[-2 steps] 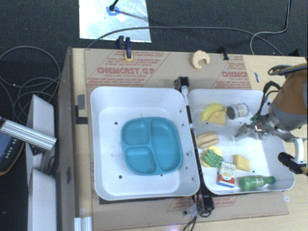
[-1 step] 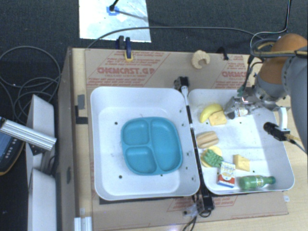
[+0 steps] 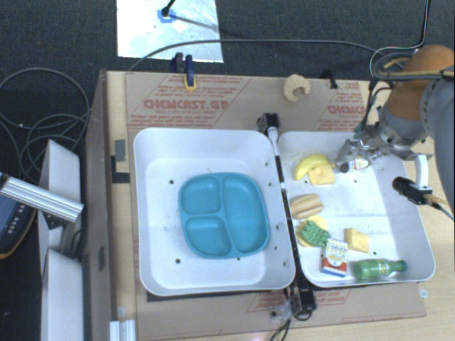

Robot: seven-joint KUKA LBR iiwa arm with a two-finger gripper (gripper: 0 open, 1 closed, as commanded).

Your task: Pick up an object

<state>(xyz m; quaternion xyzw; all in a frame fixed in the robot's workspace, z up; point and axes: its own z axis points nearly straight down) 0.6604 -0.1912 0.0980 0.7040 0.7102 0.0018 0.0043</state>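
Note:
The right bin [image 3: 419, 236] holds a yellow banana [image 3: 308, 165] beside a yellow cheese wedge [image 3: 321, 176], a hot dog bun [image 3: 306, 205], a green leafy vegetable [image 3: 313, 233], a second yellow block [image 3: 357, 240], a small red-and-white carton [image 3: 334, 257] and a green bottle [image 3: 377, 268] lying on its side. My gripper [image 3: 350, 158] hangs over the far part of this bin, just right of the banana and cheese. I see nothing between its fingers.
The left bin [image 3: 153, 162] holds a blue divided plate [image 3: 222, 214]. A black clip [image 3: 270, 124] sits at the far end of the wall between the bins. A beige piece [image 3: 296, 87] lies on the cardboard behind the bins. Cables run at the left.

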